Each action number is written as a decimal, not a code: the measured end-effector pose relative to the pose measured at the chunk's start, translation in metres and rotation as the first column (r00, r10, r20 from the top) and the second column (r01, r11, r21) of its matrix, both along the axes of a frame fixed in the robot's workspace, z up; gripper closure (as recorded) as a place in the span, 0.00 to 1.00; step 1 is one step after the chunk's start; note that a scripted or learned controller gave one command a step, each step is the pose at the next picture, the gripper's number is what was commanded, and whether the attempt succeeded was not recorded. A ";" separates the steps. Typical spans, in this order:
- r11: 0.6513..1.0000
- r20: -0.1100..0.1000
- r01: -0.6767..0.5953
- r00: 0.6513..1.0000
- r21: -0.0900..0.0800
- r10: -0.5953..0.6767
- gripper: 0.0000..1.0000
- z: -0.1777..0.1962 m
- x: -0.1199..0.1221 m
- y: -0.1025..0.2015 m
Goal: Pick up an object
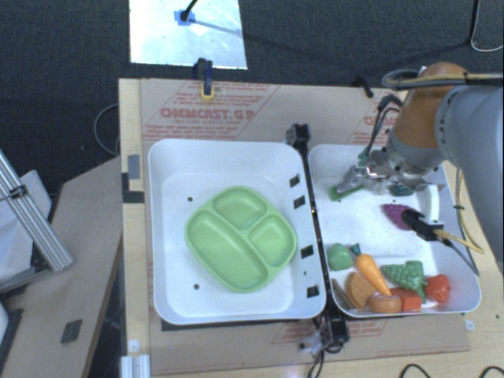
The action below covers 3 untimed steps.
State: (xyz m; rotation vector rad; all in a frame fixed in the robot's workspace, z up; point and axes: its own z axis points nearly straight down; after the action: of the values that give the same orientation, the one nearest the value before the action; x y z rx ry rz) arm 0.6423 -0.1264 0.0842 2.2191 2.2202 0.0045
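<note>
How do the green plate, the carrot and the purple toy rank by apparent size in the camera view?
1. Green plate, by far the largest.
2. Carrot.
3. Purple toy, close to the carrot, so this order is unsure.

Single fixed camera, mounted above the bench [236, 105], looking down at a slant from some distance. Both white bins fall within frame: left bin [169, 172] near centre, right bin [465, 294] toward the right side. The arm [465, 124] enters from the right
</note>
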 end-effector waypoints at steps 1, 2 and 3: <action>1.000 0.008 -0.001 1.000 0.000 0.001 1.00 0.015 0.003 0.000; 1.000 0.002 -0.004 1.000 -0.001 0.004 1.00 0.060 0.002 0.003; 1.000 0.003 -0.001 1.000 -0.002 0.001 1.00 0.117 0.001 -0.006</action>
State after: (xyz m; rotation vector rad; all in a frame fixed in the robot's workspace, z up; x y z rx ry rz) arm 0.6436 -0.1328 0.2008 2.2155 2.2188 0.0060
